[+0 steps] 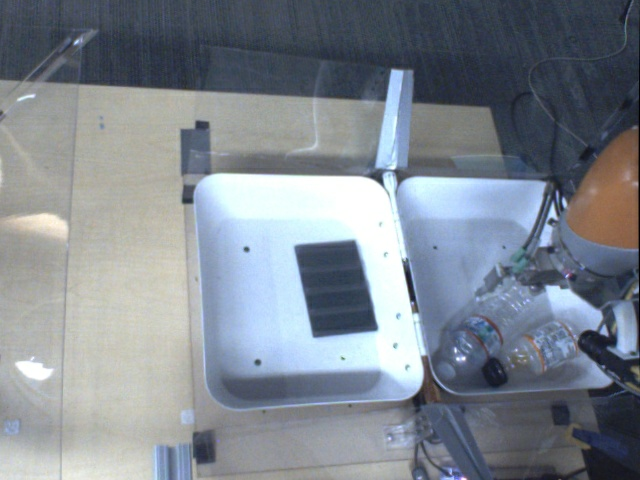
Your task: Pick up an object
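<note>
A black ribbed rectangular pad (336, 287) lies flat in the middle of the left bin (230, 268). The right bin (450, 218) holds several clear plastic bottles in its near right corner. One has a blue label (470, 343), one has an orange and white label (543, 346), and a crumpled one (508, 303) lies above them. A black cap (495, 373) sits between the two labelled bottles. My gripper (528, 268) hangs low over the crumpled bottle, under the orange band (605, 203). Whether it touches the bottle is unclear.
A metal divider bar (393, 118) stands behind the joint of the two bins. Clear plastic sheets rise along the bench's left side and back. Cables (560, 88) hang at the upper right. The far half of the right bin is bare white floor.
</note>
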`<state>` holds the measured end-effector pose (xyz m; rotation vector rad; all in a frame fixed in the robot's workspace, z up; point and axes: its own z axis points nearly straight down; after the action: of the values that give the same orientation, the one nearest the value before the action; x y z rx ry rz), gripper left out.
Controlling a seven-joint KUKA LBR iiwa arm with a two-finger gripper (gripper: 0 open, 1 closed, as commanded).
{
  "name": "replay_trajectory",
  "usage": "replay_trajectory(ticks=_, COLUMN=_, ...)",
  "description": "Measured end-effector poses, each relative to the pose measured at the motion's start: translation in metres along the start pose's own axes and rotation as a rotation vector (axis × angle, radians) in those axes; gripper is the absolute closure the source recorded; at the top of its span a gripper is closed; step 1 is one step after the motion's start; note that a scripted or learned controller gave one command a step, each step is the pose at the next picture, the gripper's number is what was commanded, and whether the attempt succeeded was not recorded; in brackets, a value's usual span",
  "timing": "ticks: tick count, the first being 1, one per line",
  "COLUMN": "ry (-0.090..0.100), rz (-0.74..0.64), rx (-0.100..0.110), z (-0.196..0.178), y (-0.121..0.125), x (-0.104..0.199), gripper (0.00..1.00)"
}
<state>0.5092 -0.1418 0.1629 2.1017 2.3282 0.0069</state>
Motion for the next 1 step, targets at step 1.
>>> replay_trajectory(ticks=1, ry=-0.002, rz=0.101, rx=-0.003, z=-0.1547, y=-0.0209, x=-0.0151, gripper=0.00)
